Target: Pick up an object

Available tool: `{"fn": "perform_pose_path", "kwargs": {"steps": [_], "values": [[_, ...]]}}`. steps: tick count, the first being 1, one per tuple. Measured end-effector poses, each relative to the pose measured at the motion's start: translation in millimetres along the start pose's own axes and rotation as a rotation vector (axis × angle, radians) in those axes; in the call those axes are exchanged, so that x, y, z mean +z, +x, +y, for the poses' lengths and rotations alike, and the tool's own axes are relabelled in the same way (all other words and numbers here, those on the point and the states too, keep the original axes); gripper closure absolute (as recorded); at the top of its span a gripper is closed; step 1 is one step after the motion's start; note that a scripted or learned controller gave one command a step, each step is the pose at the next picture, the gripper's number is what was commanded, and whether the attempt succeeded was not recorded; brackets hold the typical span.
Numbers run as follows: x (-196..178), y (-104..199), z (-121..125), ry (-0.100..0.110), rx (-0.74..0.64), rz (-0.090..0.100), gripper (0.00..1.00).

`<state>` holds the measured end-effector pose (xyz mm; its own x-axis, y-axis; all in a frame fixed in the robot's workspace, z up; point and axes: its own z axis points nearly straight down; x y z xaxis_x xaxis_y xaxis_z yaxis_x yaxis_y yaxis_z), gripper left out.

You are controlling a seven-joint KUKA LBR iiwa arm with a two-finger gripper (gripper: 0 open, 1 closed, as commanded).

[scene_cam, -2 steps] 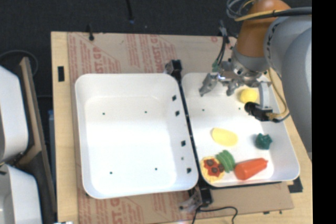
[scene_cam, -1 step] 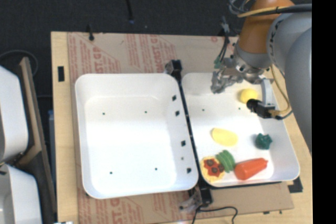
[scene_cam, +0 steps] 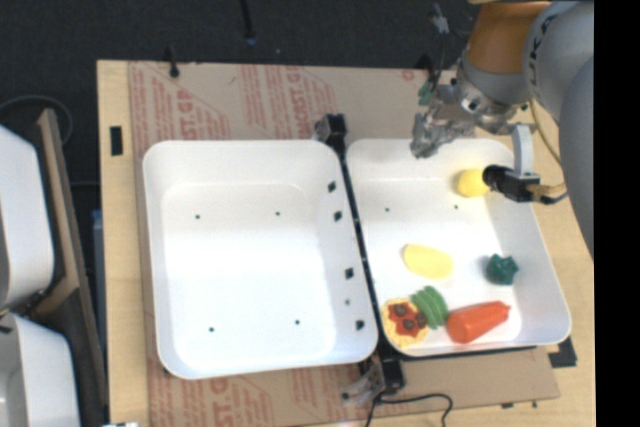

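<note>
My gripper (scene_cam: 428, 143) hangs over the far edge of the right bin (scene_cam: 395, 175), with nothing visible between its fingers. In that bin lie a small yellow ball (scene_cam: 470, 182) at the far right, a yellow lemon-shaped piece (scene_cam: 428, 261) in the middle, a dark green lump (scene_cam: 501, 268) to its right, and along the near edge a pizza slice (scene_cam: 402, 320), a green pod (scene_cam: 431, 304) and an orange carrot (scene_cam: 477, 320). The yellow ball is the nearest object, a short way right of and nearer than the gripper.
The left bin (scene_cam: 250, 255) sits beside the right one, with a black divider with clips (scene_cam: 347, 215) between them. A black part of the arm's fitting (scene_cam: 510, 180) lies right by the yellow ball. The cardboard bench (scene_cam: 230, 105) surrounds both bins.
</note>
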<state>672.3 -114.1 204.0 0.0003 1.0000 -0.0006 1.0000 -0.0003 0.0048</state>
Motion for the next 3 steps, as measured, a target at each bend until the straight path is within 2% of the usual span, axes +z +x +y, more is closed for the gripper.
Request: {"fn": "perform_pose_path", "kwargs": {"steps": [1, 2, 3], "values": [[0, 0, 0, 0.004, 0.0, 0.001, 1.0], [-12, 39, -30, 0.003, -0.003, 0.001, 1.0], [-24, 86, -46, 0.003, -0.004, 0.002, 1.0]]}}
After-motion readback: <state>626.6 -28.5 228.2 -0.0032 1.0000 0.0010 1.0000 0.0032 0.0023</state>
